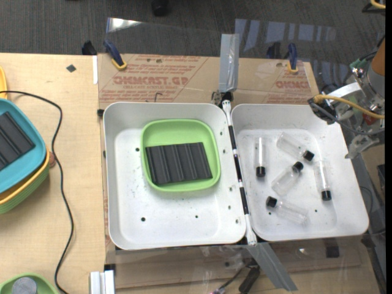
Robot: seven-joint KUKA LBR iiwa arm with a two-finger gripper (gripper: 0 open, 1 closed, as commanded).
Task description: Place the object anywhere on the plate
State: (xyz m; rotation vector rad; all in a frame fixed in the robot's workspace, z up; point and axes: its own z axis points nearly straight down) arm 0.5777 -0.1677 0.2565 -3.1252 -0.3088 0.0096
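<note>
Right bin (335, 220): vials (260, 155) apart from gripper (359, 138)

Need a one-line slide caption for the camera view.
Green plate in the left bin, black-capped clear tubes loose in the right bin, arm at its right edge.

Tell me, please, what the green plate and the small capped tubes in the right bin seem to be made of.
Green plate: probably moulded plastic, satin, given its even colour and soft rounded rim. Tubes: clear plastic or glass, as the white bin shows through; I cannot tell which. Caps: likely black plastic.
</note>
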